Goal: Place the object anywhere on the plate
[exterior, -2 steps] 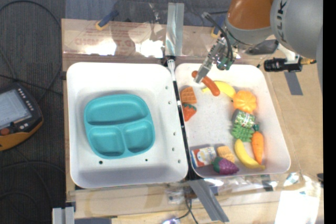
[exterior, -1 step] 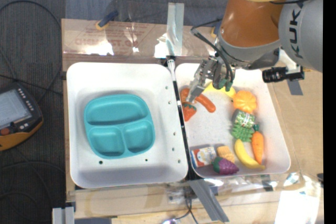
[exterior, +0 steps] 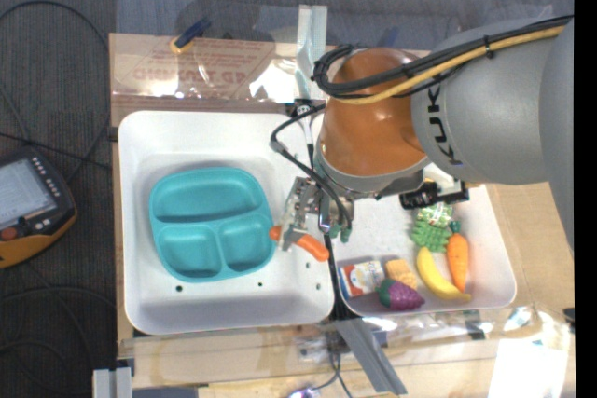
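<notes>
Two white bins (exterior: 131,200) share the bench; gripper (exterior: 306,233) fingers pinch an orange carrot-like toy (exterior: 312,245) (mid-carry, presumably) at three o'clock of the teal plate (exterior: 210,224).

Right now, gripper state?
Gripper: shut on the small orange object, over the left bin just right of the teal plate.

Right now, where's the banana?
In the camera view, the banana lies in the right bin, near its front edge, between the carrot on its right and the purple grapes on its left.
</notes>
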Tool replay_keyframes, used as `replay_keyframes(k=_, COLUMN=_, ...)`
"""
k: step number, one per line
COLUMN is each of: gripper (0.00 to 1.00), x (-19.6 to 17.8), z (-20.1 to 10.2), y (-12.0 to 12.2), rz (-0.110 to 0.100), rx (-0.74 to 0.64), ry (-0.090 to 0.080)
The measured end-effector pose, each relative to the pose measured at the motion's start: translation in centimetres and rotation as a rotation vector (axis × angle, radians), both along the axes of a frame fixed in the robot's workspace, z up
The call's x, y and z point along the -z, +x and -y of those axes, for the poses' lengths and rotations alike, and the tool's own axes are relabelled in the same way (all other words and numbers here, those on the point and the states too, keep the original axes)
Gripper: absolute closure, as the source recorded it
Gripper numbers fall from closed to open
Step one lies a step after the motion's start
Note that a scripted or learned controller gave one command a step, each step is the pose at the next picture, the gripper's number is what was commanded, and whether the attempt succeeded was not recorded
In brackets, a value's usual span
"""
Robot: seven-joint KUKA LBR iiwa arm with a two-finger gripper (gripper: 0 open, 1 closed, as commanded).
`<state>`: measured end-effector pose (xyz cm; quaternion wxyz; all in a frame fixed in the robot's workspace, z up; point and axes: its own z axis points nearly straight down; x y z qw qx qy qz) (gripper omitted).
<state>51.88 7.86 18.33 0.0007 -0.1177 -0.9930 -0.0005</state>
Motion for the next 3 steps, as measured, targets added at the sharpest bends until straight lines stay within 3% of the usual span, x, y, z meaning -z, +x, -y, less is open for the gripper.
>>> replay_keyframes(k=1, gripper=1.00, x=5.1, z=-3.2, y=5.8, rz=0.001, rx=0.004, ry=0.001)
replay_keyframes(k=2, gripper=0.00, x=5.1, z=-3.2, y=5.8, rz=0.002, rx=0.004, ry=0.001)
replay_keyframes(k=3, gripper=0.00, x=-8.4, z=-2.2, y=6.4, rz=0.006, rx=-0.412, ry=0.000)
